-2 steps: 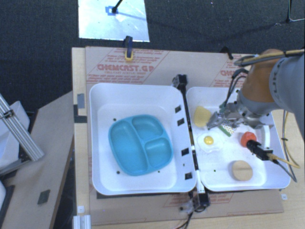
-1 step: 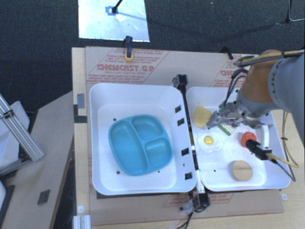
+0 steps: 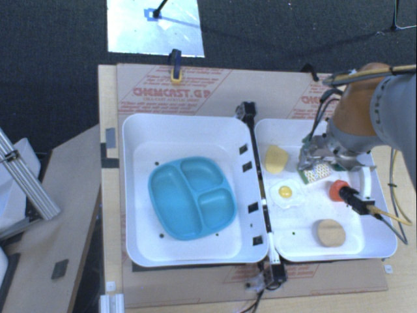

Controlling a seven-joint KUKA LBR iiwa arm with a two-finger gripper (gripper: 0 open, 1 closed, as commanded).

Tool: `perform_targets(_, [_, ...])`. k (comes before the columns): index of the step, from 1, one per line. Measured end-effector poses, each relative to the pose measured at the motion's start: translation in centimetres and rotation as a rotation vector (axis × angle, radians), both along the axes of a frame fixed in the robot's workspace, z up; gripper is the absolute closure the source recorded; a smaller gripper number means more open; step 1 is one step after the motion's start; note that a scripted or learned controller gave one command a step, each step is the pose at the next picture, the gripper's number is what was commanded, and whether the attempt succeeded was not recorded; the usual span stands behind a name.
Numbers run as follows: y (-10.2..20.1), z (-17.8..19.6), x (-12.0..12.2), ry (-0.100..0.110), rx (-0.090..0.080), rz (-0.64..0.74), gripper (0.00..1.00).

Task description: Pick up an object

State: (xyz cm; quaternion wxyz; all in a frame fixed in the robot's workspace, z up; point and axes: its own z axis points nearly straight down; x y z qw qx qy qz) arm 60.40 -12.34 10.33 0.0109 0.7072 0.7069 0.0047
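Two white bins sit side by side on the surface (image 3: pixel 111 194), on a sheet of brown board printed with red lettering. The left bin (image 3: pixel 140 130) carries a light blue divided plate (image 3: pixel 191 197) with three compartments, lying flat near its middle. The right bin (image 3: pixel 384 238) has the small things: a pale yellow block (image 3: pixel 276 159) near its upper left, a fried-egg toy (image 3: pixel 285 192) with a bright yellow yolk on a white base just below it, a round tan piece like a bun or biscuit (image 3: pixel 330 233) toward the front, and a red-orange item (image 3: pixel 338 190) to the right, partly hidden by a black part of the arm. The gripper (image 3: pixel 317 168) hangs low over the right bin, with a small checkered green and white object (image 3: pixel 318 172) right at its tip, between the yellow block and the red item. Whether the fingers are open or closed I cannot tell, as the wrist hides them
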Motion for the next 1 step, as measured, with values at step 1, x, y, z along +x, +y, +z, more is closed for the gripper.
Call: perform_targets(1, [0.35, 4.42, 0.39, 0.017, 0.008, 0.005, 1.0])
